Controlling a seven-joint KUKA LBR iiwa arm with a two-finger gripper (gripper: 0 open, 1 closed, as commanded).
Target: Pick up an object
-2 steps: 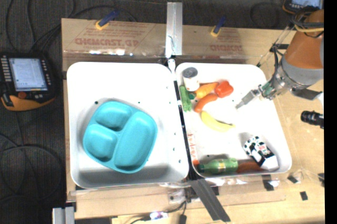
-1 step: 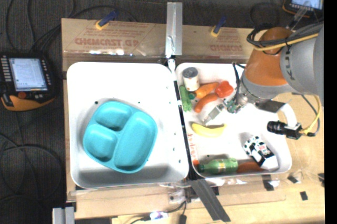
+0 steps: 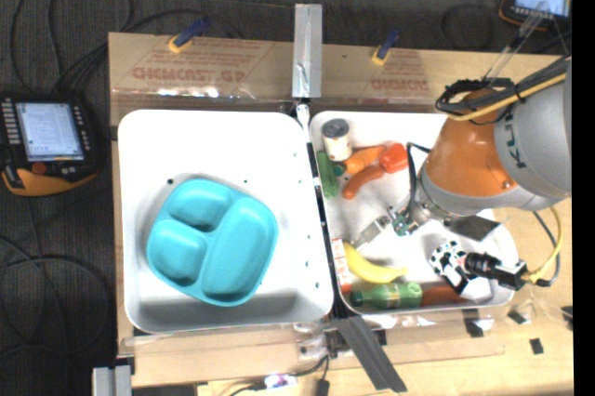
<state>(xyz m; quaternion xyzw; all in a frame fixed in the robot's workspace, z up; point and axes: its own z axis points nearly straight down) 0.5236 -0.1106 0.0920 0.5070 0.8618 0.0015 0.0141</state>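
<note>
Beside curved yellow banana (image 3: 370, 268), metal gripper (image 3: 383, 228)

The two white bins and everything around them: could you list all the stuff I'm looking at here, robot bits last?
Left bin: one, white, left half of the bench.
Divided plate: one, turquoise, three compartments, lying in the left bin.
Right bin: one, white, beside the left bin.
Banana: one, yellow, near the right bin's front edge.
Bottle: one, green, lying along the right bin's front edge.
Small jar: one, cream with a dark top, right bin's back left corner.
Orange toy: one, orange, beside the jar.
Spotted object: one, black and white, right bin's front right.
Handheld screens: two, one left of the bench, one at top right.
Arm: one, grey with an orange band, over the right bin.
Gripper: one, low over the middle of the right bin.
</note>
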